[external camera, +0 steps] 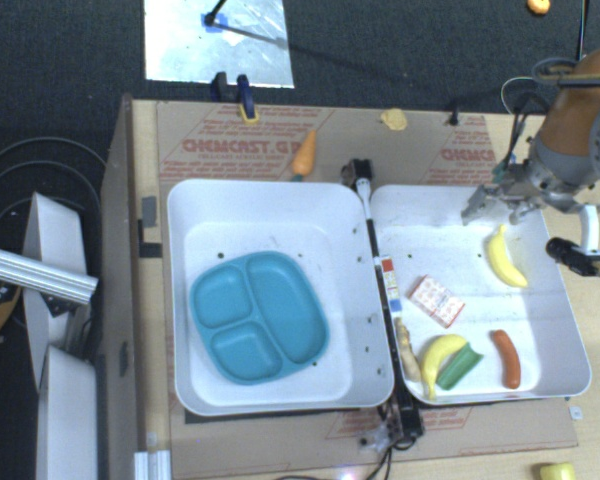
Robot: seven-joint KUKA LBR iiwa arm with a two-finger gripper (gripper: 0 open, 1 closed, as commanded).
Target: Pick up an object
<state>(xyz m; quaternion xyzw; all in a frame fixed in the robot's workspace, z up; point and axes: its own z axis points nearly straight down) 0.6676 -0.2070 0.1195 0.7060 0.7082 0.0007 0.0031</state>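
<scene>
**A:** What does the overhead camera show of the arm?

**B:** It comes in from the right, orange band above the wrist. The gripper (502, 204) hangs over the far right corner of the right bin (578, 368). Its fingers (477, 208) are spread apart with nothing between them.

**A:** And the things it could pick?

**B:** All in the right bin. A yellow banana (505, 258) lies just below the gripper, close to it; whether they touch, I cannot tell. A small red-and-white box (437, 300) sits near the middle. Along the near edge lie a second banana (438, 357) with a green pepper (460, 366) touching it, and a red sausage (508, 357) to their right, apart from them.

**A:** The left bin?

**B:** The left bin (195, 218) holds a blue divided plate (259, 315), three compartments, lying flat.

**A:** Anything outside the bins?

**B:** A carrot (304, 154) rests on the cardboard (230, 133) behind the left bin, and a small orange ball (538, 4) sits on the dark floor, well apart.
</scene>
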